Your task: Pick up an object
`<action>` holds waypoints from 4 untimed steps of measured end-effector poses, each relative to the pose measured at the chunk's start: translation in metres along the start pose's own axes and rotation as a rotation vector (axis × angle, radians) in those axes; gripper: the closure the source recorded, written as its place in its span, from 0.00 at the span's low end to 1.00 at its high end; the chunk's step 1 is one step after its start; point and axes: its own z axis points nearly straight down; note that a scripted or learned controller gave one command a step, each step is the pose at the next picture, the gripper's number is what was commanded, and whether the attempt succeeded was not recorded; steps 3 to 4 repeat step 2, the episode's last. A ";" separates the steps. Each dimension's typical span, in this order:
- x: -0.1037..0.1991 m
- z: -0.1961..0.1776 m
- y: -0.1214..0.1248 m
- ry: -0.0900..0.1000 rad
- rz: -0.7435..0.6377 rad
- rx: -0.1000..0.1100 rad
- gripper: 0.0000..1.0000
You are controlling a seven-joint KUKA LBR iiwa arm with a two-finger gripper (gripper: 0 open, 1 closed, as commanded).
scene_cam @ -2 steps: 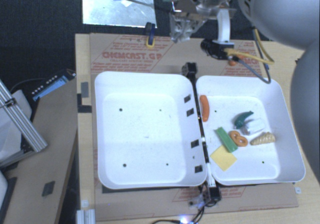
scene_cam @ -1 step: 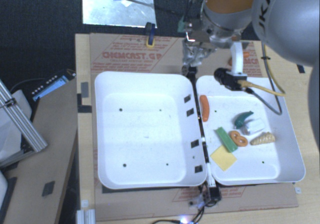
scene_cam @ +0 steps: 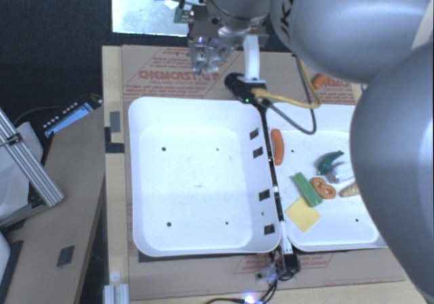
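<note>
My gripper [scene_cam: 207, 57] hangs over the brown cardboard just behind the back rim of the left bin [scene_cam: 196, 109], with nothing visibly in it. The loose objects all lie in the right bin [scene_cam: 339, 238]. Close to the divider lies an orange sausage-shaped piece [scene_cam: 277, 146]. Further right are a teal object [scene_cam: 331, 160], a green bar [scene_cam: 307, 188], an orange ring [scene_cam: 325, 188] and a tan piece [scene_cam: 349, 191]. A yellow square [scene_cam: 302, 216] rests nearer the front. The big grey arm covers the right part of that bin.
A black cable [scene_cam: 271, 160] runs along the divider between the bins, from a black fitting [scene_cam: 239, 84] at the back. Grey metal rails [scene_cam: 30, 170] and a small device [scene_cam: 68, 116] lie on the bench to the left.
</note>
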 end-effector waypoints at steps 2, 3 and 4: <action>0.028 -0.020 0.014 -0.003 0.010 0.000 1.00; 0.028 -0.020 0.014 -0.003 0.010 0.000 1.00; 0.028 -0.020 0.014 -0.003 0.010 0.000 1.00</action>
